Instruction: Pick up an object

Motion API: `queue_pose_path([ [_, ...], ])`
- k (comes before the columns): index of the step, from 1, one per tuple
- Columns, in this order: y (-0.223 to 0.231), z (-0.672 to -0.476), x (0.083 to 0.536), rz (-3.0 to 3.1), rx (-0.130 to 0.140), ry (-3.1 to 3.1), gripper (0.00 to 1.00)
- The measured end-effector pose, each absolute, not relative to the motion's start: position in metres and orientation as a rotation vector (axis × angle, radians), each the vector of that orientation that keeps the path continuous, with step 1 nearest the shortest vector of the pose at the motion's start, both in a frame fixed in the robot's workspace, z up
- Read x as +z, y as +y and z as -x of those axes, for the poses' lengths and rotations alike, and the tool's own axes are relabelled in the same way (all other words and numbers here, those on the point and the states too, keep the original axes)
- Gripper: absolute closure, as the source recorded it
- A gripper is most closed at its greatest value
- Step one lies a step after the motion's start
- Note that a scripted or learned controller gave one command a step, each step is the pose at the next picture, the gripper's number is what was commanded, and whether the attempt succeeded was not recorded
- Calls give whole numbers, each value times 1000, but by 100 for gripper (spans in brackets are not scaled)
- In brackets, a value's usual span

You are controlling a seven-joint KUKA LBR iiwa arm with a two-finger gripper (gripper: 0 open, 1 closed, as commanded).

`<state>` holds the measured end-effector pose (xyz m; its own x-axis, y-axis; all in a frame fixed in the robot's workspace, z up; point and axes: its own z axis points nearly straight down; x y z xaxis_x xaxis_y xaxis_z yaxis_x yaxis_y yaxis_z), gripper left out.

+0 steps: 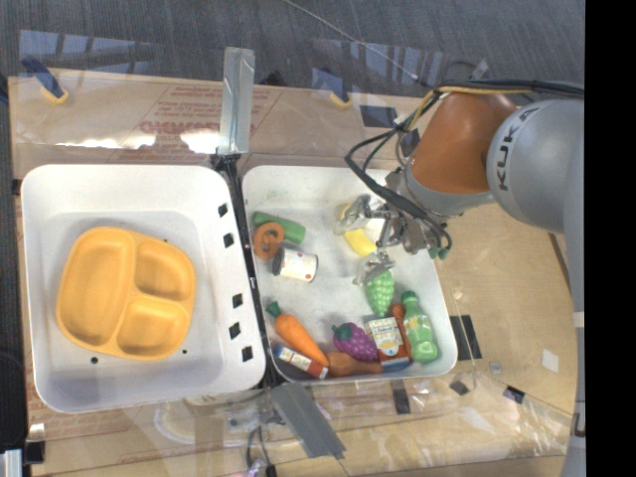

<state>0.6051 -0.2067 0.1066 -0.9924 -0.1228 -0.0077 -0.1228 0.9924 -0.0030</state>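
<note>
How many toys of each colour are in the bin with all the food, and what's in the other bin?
Right bin, by main colour, as far as I can tell:
Green: 3 (pepper, grapes, bottle)
Orange: 2 (ring, carrot)
Yellow: 1
Purple: 1 (grapes)
White: 1 (can)
Red: 1 (carton)
Total: 9

Left bin: 1 yellow divided plate.

Bench (109, 127): flat brown cardboard-like top w/ clear plastic sheet over it, red print near far edge. Two shallow white plastic bins sit on it side by side, touching along the middle. Left bin (40, 266) takes most of the bench's left half; right bin (328, 182) sits centre-right, arm side. Grey metal strip (237, 102) stands at far edge where bins meet; another grey strip (308, 420) at near edge, same seam. Black tape marks (464, 336) on bare bench by right bin's near-right corner
</note>
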Motion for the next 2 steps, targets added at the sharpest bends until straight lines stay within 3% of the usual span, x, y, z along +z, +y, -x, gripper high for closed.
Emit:
queue_pose_path([
  [1, -208, -586, 94, 76, 0, 3139, 0],
  [2, -206, -589, 105, 86, -2, 3134, 100],
])
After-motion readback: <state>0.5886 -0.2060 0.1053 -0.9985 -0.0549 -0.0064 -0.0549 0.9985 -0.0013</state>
